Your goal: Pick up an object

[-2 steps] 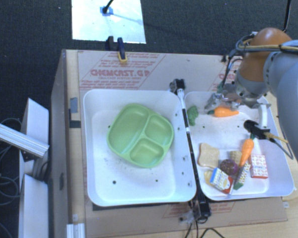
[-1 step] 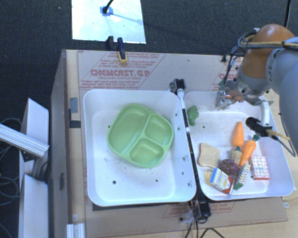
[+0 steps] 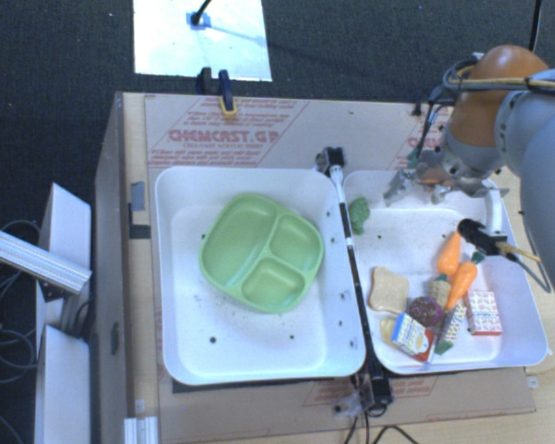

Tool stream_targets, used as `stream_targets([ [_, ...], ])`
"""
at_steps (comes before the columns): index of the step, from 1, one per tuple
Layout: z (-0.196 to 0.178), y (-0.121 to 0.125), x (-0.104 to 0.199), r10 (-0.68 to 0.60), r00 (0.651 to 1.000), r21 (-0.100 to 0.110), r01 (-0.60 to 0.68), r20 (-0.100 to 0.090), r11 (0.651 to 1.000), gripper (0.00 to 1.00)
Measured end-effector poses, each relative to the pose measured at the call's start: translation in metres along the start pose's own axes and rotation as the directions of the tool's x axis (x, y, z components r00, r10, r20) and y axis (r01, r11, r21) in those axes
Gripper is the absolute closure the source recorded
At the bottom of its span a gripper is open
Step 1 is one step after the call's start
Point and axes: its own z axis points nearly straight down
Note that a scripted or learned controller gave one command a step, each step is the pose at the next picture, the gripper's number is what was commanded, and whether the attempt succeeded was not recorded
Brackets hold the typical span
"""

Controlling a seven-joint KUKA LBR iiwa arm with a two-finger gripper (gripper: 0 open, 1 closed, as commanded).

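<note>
- Gripper point(image 3: 435, 181) hangs beyond the bread slice point(image 3: 388, 290), over the far part of the right bin point(image 3: 527, 340); spread or closed, cannot tell.
- Likeliest target, by my read: two carrots point(image 3: 450, 253) just right of the bread slice, on the gripper's near side, with long axes running near-to-far, slightly slanted.
- Crowding: colourful packet point(image 3: 410, 333) just nearer than the bread slice, red-and-white box point(image 3: 484, 311) further right.
- Broccoli point(image 3: 358, 213) sits far-left of the bread slice, apart.
- Green plate point(image 3: 264, 252) is left of it, in the other bin.
</note>
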Motion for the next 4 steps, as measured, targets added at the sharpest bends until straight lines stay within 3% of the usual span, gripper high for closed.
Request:
stream_targets([
  [1, 0.020, -0.035, -0.004, 0.007, 1.000, 0.023, -0.007, -0.004, 1.000, 0.00],
  [2, 0.018, -0.091, 0.001, 0.008, 1.000, 0.023, -0.007, -0.005, 1.000, 0.00],
  [3, 0.019, -0.023, -0.003, 0.005, 1.000, 0.021, -0.005, -0.004, 1.000, 0.00],
  [4, 0.020, -0.007, -0.017, 0.004, 1.000, 0.021, -0.004, -0.004, 1.000, 0.00],
])
